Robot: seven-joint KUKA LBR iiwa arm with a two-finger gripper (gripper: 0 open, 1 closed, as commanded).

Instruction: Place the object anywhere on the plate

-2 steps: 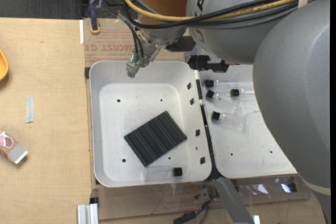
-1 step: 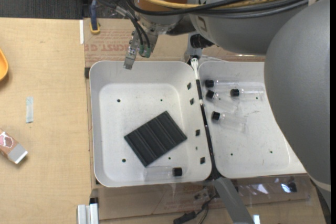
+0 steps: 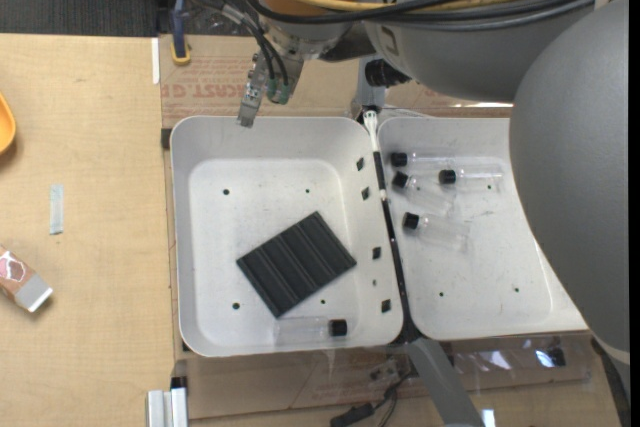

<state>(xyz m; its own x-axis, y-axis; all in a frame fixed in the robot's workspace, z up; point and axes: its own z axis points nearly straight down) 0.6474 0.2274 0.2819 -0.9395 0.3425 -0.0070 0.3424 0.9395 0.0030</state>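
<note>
A black ribbed plate (image 3: 296,264) lies tilted in the middle of the left bin (image 3: 200,215). A clear vial with a black cap (image 3: 318,327) rests on that bin's floor by the near wall, just below the plate and apart from it. Several more clear vials with black caps (image 3: 470,177) lie in the right bin (image 3: 500,295), mostly in its far half. My gripper (image 3: 258,95) hangs over the far rim of the left bin, well away from the plate and the vials. The grey arm covers the upper right of the view.
The two bins meet at a central wall (image 3: 385,225). Left of the bins is the wooden bench top with a small grey strip (image 3: 56,210), a red and white item (image 3: 22,280) and an orange object (image 3: 3,130) at the edge. Cardboard (image 3: 210,85) lies behind the left bin.
</note>
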